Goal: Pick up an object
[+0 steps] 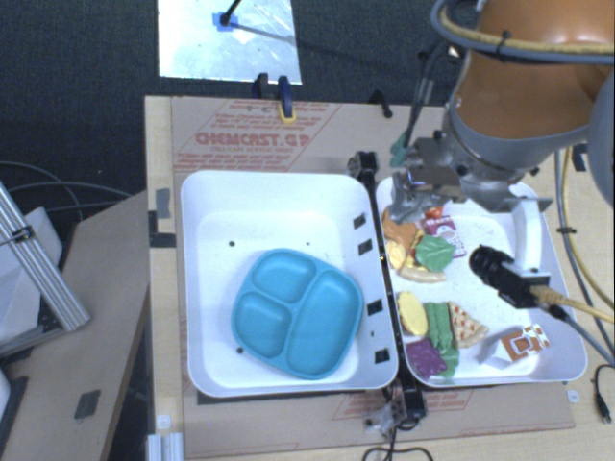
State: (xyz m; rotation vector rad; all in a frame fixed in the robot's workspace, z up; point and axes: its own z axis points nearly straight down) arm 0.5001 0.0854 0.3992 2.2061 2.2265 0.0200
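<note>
A: Gripper (pixel 407 198) status?
B: Low over right bin (pixel 567 358), far-left corner, just above a lumpy orange pc (pixel 397 230). Open or closed: can't tell.
A: Pickables?
B: All in right bin, plastic toy food: crinkly green leaf (pixel 435 254), smooth yellow oval (pixel 411 312), ribbed green pod (pixel 440 325), triangular pizza slice (pixel 468 327), purple lump (pixel 426 357), small printed carton (pixel 525 342).
A: Left bin (pixel 250 219)?
B: Glossy blue plate (pixel 296 310), rounded, 3 compartments.
A: Underneath?
B: Brown cardboard sheet (pixel 317 133) w/ red print. Dark carpet (pixel 77 65) beyond, shiny metal sheet (pixel 231 27) on it.
</note>
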